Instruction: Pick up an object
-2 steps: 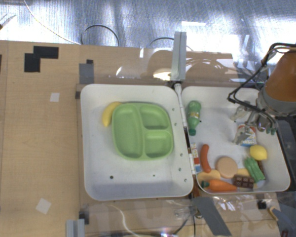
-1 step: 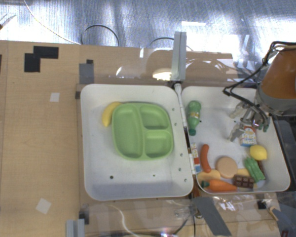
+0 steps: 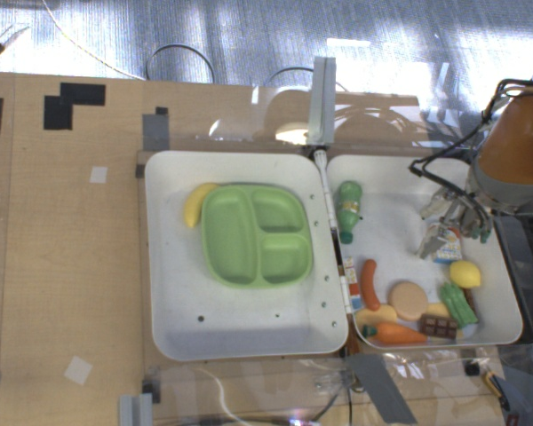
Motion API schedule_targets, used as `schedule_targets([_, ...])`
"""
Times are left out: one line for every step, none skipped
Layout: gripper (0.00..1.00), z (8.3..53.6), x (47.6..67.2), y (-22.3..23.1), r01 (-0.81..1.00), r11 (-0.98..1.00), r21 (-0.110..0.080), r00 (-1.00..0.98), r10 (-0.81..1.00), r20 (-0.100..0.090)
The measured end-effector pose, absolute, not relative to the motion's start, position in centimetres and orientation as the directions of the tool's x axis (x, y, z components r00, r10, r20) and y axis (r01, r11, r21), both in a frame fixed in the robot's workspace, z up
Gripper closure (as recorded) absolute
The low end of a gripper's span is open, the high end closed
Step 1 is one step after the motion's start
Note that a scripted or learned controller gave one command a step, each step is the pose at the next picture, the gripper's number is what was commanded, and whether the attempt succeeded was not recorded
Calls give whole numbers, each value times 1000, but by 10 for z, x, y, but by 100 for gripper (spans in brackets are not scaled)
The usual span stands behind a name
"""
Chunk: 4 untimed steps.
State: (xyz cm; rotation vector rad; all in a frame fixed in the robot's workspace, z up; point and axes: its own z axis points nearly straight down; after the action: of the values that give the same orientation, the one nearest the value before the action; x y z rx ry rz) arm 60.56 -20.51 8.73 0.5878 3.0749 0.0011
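Observation:
My gripper [image 3: 437, 229] hangs over the right side of the right bin [image 3: 391, 185], its fingers open with nothing between them. Just below it lies a small white and blue carton [image 3: 447, 255]. A yellow lemon [image 3: 465, 274] sits a little nearer the front, beside a green vegetable [image 3: 459, 305]. Along the bin's front lie a round tan bun [image 3: 409, 300], a carrot [image 3: 398, 333], a brown chocolate bar [image 3: 438, 327] and a red sausage [image 3: 369, 282]. A green bottle [image 3: 348, 207] lies by the bin's left wall.
The left bin [image 3: 240, 331] holds a green divided plate [image 3: 253, 235] with a banana [image 3: 195, 202] against its left rim. A grey post [image 3: 322, 100] stands behind the seam between the bins. Cables [image 3: 444, 153] trail from the wrist over the right bin's back corner.

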Motion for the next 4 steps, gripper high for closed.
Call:
schedule_targets([0,87,613,-201,535,845,3,-845,535,-9])
schedule_targets([0,88,585,-191,676,737,6,-737,676,-11])
schedule_targets([0,89,547,-157,783,622,9,-622,783,-11])
schedule_targets([0,87,603,-203,762,647,7,-647,762,-10])
